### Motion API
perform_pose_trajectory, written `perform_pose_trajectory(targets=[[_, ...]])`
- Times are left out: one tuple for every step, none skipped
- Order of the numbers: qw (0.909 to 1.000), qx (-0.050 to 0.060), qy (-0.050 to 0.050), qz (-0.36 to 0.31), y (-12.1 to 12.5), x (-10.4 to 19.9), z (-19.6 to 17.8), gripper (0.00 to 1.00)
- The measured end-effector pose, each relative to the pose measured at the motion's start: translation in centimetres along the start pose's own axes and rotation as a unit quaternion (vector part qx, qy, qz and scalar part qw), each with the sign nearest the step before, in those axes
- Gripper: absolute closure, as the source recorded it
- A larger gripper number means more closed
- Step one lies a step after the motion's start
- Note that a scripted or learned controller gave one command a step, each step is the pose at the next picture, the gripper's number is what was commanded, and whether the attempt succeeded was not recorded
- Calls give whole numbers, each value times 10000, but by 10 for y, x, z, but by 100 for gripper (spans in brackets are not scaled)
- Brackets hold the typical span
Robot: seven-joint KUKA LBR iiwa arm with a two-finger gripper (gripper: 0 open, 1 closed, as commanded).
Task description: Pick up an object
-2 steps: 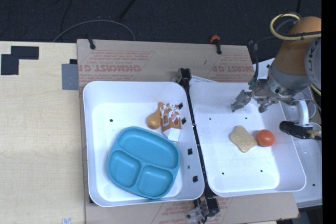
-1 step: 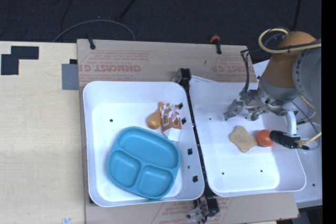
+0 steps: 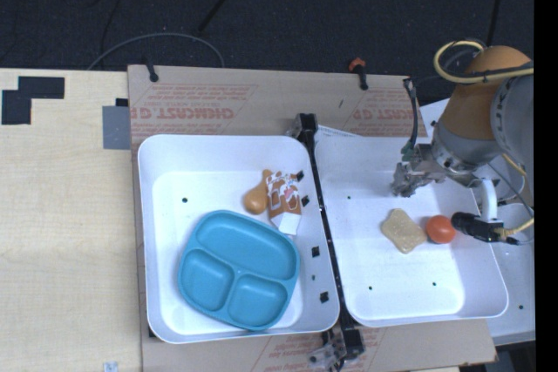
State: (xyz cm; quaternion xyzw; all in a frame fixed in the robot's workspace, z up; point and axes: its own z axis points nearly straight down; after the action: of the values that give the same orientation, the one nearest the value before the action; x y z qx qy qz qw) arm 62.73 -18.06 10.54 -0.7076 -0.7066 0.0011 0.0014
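Note:
In the right bin lie a tan sponge-like block and a small red-orange ball just right of it. My gripper hangs over the bin's upper middle, a little above and behind the tan block, apart from it, with nothing visible between its fingers. The left bin holds a blue divided plate, an orange pear-shaped piece and a small brown-and-white packet.
A black divider runs between the two bins. The arm's grey body and orange band crowd the right bin's upper right corner. Cardboard lies behind the bins, pale bench to the left.

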Motion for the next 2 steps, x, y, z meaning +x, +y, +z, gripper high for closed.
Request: perform_pose_trajectory(targets=[[10000, -27, -5, -13, 5, 0, -44, 100], [10000, -34, -5, -17, 10, 8, -101, 100]])
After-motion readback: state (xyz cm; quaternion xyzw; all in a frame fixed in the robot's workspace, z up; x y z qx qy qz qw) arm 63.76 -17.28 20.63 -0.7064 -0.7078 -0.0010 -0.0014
